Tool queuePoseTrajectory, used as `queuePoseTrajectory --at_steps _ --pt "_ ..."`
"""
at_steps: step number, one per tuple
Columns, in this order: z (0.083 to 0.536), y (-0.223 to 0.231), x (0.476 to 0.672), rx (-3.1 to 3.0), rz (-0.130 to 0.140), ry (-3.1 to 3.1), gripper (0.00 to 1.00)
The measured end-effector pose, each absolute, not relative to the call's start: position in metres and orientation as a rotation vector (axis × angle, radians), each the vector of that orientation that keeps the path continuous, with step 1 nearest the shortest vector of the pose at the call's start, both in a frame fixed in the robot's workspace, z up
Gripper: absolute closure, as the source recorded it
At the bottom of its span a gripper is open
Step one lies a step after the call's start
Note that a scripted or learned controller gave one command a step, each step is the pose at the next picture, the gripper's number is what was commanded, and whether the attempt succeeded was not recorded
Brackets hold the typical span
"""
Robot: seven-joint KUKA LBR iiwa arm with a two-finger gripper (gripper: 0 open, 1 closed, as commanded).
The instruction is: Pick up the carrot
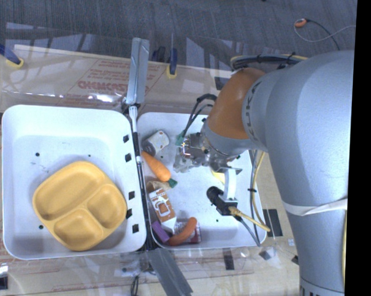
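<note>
carrot in rt bin, gripper just beside, grip state unclear

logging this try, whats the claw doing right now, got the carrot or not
Claw: low in the right bin, just right of the carrot. The carrot lies on the bin floor, not held. Open or closed cannot be told.

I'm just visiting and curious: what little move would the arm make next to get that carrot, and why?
Probably a short shift toward the left bin and down. The carrot lies against the left wall of the right bin, untouched, while the gripper hovers just to its right. It needs to be centred over the carrot before closing on it.
</note>
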State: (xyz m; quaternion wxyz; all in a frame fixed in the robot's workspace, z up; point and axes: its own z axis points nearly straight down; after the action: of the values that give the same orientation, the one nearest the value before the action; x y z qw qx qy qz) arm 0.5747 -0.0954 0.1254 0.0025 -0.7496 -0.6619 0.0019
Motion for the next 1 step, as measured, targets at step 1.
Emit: queuePoseTrajectory --at_steps 1 --pt "0.1347 -0.0950 0.5747 -2.345 0.008 -2.079 1.00"
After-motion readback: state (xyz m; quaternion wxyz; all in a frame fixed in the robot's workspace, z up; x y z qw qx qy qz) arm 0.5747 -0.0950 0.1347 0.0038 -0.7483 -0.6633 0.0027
